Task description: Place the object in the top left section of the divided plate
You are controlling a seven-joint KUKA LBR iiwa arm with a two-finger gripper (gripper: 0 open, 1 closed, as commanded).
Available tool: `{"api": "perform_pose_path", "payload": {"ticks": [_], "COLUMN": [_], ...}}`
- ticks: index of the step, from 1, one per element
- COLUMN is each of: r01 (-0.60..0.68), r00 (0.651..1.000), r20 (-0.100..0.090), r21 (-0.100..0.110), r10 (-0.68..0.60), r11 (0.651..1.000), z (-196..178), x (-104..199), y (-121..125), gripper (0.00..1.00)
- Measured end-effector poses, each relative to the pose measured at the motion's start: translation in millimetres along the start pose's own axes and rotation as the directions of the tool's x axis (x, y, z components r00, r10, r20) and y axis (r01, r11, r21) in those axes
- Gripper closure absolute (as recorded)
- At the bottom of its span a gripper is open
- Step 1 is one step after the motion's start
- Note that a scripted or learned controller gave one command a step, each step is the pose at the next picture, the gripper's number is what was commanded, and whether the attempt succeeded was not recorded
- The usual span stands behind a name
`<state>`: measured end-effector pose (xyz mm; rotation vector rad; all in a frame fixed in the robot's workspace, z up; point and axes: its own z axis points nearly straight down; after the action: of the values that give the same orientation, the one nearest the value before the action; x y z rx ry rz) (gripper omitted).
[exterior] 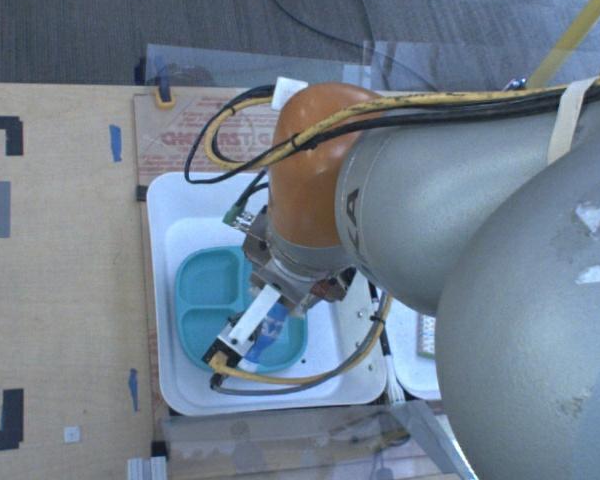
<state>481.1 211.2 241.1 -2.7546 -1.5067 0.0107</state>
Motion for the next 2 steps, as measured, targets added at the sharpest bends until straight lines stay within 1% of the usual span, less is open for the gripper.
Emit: {"api": "perform_pose_path", "payload": {"ticks": [1,2], "r01": [0.003,0.003], "r00": [1.0,1.0], "r20": [0.002,0.002], "r21": [0.001,0.001], "r10": [-0.003,-0.003], "r11": [1.0,1.0], "z": [-9.1,-9.1], "x": [0.3,0.4], "y": [-0.1,-0.3], "gripper": [1.0,0.0]}}
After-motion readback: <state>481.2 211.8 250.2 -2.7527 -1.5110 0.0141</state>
